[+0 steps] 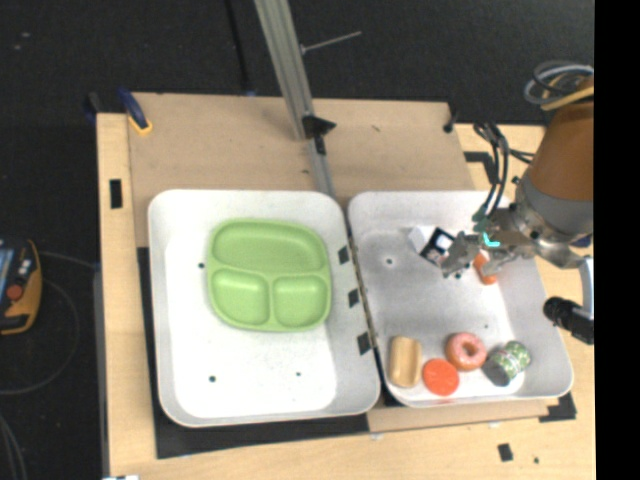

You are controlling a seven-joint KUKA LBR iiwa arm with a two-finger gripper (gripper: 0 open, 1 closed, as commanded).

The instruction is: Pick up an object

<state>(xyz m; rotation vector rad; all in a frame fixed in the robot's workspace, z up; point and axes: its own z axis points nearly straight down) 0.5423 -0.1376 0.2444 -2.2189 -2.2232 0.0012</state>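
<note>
Arm over right bin, gripper low near the bin's upper middle; nothing seen between the fingers.

The gripper (458, 258) sits inside the right bin (400, 268), reaching in from the right, with a small orange piece (486, 271) just beside it on its right. Whether the fingers are apart or together cannot be told; they are too small and dark against the bin floor. A white-and-dark block (428, 241) lies just left of the gripper, close to touching. Along the bin's near edge lie four things in a row: a tan roll (403, 360), an orange ball (440, 376), a pink donut (465, 349) and a green-grey lump (506, 361), all well apart from the gripper. The left bin (180, 368) holds a green tray (268, 274) with three compartments, lying flat in its upper half.
</note>
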